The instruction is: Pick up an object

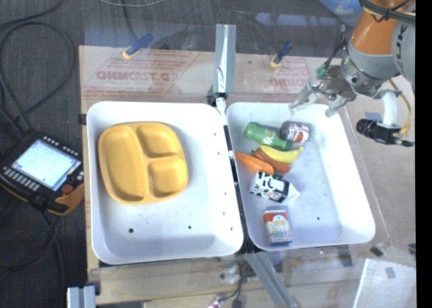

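My gripper (317, 102) hangs over the far edge of the right bin (337, 225), open, with nothing between its fingers. Below and left of it lies a cluster of objects: a green bottle (262, 133), a red and silver can (295, 132), a yellow banana (280, 155) and an orange carrot (255, 162). Nearer the front lie a black and white cow-patterned pack (271, 187) and a small red and white box (277, 225).
The left bin (135, 232) holds a yellow divided plate (143, 161). A metal divider post (225, 57) stands between the bins at the back. A teach pendant (42, 173) lies on the floor at the left. Blue clamps (136, 46) grip the board's far edge.
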